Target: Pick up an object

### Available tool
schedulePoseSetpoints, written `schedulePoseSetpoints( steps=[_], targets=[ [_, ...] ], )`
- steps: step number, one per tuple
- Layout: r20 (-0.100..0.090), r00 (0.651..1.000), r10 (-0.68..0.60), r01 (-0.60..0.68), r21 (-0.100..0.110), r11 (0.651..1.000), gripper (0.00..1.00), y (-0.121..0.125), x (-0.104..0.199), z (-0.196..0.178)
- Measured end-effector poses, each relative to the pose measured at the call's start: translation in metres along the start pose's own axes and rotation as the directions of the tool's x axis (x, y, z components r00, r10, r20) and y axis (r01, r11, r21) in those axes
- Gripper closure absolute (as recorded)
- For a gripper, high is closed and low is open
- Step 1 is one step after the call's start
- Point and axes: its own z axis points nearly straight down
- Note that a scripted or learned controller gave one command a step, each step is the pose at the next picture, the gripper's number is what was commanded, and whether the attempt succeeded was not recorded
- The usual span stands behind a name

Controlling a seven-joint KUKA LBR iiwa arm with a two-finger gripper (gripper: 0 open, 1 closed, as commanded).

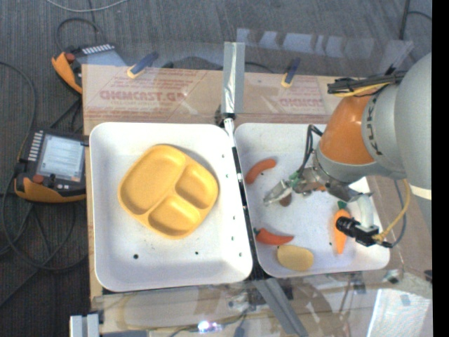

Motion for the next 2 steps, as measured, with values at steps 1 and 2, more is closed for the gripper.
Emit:
schedulePoseSetpoints(
  steps=[1,2],
  targets=[
    [0.001,1.0,0.001,-0.001,-0.001,1.0,1.0,0.001,-0.001,-0.01],
    [-0.001,0.999,0.037,-0.037,0.018,0.999,1.0,0.089,0.011,-0.091]
  ],
)
